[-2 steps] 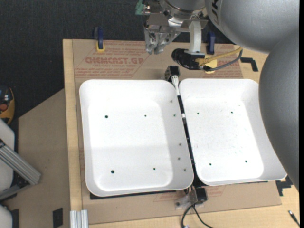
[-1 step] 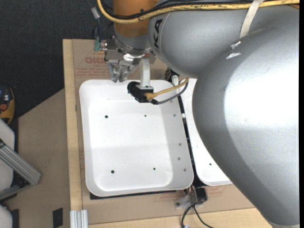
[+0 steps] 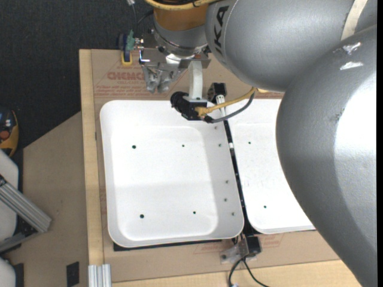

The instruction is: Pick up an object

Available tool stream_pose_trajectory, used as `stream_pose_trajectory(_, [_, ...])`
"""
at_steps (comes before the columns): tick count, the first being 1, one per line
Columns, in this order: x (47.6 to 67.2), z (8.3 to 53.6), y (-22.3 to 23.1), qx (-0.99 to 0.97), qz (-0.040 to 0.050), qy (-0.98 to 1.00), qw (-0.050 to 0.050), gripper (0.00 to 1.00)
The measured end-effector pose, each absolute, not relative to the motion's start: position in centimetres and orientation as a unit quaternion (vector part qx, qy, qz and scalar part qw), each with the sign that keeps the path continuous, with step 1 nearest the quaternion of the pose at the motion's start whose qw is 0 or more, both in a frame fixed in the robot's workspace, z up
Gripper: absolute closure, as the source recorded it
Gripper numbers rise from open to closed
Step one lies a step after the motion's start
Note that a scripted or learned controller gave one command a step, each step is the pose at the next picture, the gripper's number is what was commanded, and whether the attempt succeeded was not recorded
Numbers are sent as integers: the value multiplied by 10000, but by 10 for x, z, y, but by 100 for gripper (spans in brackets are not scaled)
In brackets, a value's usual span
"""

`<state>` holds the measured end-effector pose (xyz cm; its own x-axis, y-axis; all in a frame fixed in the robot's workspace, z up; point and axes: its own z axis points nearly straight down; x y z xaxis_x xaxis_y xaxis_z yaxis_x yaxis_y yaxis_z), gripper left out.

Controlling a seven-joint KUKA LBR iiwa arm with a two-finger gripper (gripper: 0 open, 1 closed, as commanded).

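My gripper (image 3: pixel 156 80) hangs below the orange wrist band (image 3: pixel 179 2) at the top of the camera view. It is over the brown bench board (image 3: pixel 114 76), just beyond the far rim of the left bin (image 3: pixel 108 160). I see no object between or under it. The left bin's white floor shows a few small dark dots. The grey arm hides much of the right bin (image 3: pixel 263 178).
A black cable with a connector (image 3: pixel 192 106) droops from the wrist over the left bin's far rim. A small blue and yellow part (image 3: pixel 127 46) sticks out to the left of the wrist. A metal rail (image 3: pixel 24 205) lies off the bench at the left.
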<state>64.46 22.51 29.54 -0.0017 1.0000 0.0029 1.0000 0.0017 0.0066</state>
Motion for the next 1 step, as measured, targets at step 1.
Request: stream_pose_trajectory(1, [637, 331, 200, 7079, 26, 7064, 18, 100])
